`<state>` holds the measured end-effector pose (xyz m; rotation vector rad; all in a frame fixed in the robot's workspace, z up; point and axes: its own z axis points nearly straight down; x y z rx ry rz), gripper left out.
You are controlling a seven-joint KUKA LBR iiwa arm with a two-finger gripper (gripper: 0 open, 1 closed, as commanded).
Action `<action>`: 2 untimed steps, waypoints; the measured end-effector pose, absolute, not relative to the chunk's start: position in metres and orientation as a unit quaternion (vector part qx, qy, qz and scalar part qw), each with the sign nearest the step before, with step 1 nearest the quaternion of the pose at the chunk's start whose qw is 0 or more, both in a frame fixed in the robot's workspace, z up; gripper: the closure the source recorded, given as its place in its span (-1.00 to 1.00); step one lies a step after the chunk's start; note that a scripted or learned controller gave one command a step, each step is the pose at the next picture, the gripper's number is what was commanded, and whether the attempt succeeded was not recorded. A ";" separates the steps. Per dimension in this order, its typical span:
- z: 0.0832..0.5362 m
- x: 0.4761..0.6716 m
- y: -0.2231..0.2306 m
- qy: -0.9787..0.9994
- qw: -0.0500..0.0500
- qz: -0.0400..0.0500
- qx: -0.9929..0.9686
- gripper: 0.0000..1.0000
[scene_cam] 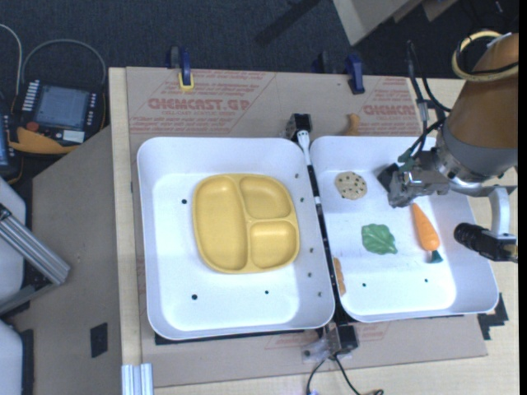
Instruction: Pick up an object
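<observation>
Heads up, your gripper hangs over the right bin with the carrot just below-right of the jaws, long axis running away from them, though honestly you can't tell how wide they're open.

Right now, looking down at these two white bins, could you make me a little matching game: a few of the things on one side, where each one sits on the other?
Things:
1. yellow divided plate
2. cookie
3. carrot
4. green leafy piece

Places:
A. right bin, middle, left of the carrot
B. left bin, middle
C. right bin, just below the gripper
D. right bin, upper left part

Pairs: 1-B, 2-D, 3-C, 4-A
</observation>
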<state>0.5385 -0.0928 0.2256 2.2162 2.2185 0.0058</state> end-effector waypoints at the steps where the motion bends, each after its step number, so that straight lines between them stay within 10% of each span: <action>1: 0.235 0.532 -0.036 0.709 0.000 0.001 0.705 1.00; 2: 0.241 0.526 0.021 0.709 -0.001 0.001 0.705 1.00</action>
